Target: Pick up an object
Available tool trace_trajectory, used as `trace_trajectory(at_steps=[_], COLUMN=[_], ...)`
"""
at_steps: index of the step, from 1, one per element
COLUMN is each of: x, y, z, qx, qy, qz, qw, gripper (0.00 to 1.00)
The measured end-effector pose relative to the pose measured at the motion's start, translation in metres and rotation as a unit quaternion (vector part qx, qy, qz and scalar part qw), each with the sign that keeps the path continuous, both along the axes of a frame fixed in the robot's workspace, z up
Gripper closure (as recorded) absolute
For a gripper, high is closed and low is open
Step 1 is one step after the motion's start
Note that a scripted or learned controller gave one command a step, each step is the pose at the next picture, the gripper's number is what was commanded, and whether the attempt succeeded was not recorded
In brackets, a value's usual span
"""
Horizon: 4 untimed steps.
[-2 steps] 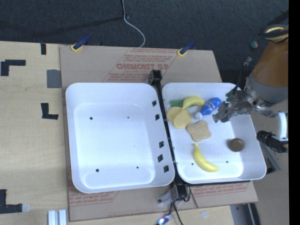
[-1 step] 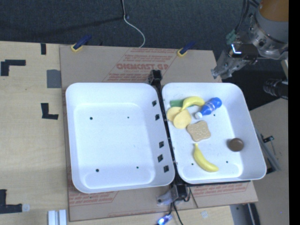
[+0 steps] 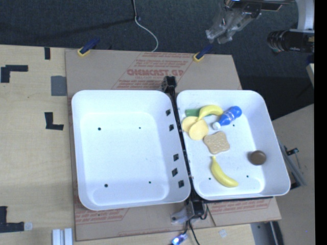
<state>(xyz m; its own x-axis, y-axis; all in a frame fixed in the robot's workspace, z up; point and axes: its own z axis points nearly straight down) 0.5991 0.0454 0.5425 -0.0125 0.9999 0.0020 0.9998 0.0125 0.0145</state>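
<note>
**A:** From the overhead camera, where is the claw (image 3: 220,33)?

**B:** High up near the far right of the view, hanging over the dark cloth beyond the far edge of the surface (image 3: 30,101), past the cardboard sheet (image 3: 153,70). It looks blurred and pale. How far its tips are apart, I cannot tell. I see nothing between them, and it touches nothing.

**A:** And the objects to pick?

**B:** All lie in the right bin (image 3: 271,137), well apart from the claw, nearer the camera and lower in the view. By the bin's far left corner a banana (image 3: 209,110) curves over a green piece (image 3: 191,112), partly hidden. Just beside the banana, toward the far edge, lies a blue bottle with a white cap (image 3: 228,116). Two round yellow pieces (image 3: 196,128) sit against the left wall, touching one another. A tan slice of bread (image 3: 217,143) rests near the bin's middle, just beside the yellow pieces. A second banana (image 3: 223,173) lies toward the near edge. A brown round object (image 3: 257,157) sits near the right wall, apart from the rest.

**A:** The other bin?

**B:** The left bin (image 3: 82,137) sits side by side with the right one, their walls touching along the middle.
</note>
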Motion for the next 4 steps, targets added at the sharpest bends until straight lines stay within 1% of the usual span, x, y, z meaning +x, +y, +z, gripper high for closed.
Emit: trace_trajectory(at_steps=[1,2,3,4], x=[-0.061,-0.068,0.016,-0.056], y=[0.032,0.101,0.055,0.062], z=[-0.112,-0.001,-0.009,-0.083], qx=[-0.0016,0.0012,-0.0021,-0.0021], qy=[0.015,0.002,0.006,0.013], qz=[-0.004,-0.001,-0.008,-0.005], qw=[0.9999,1.0000,0.9999,0.9999], gripper=[1.00,1.00,1.00,1.00])
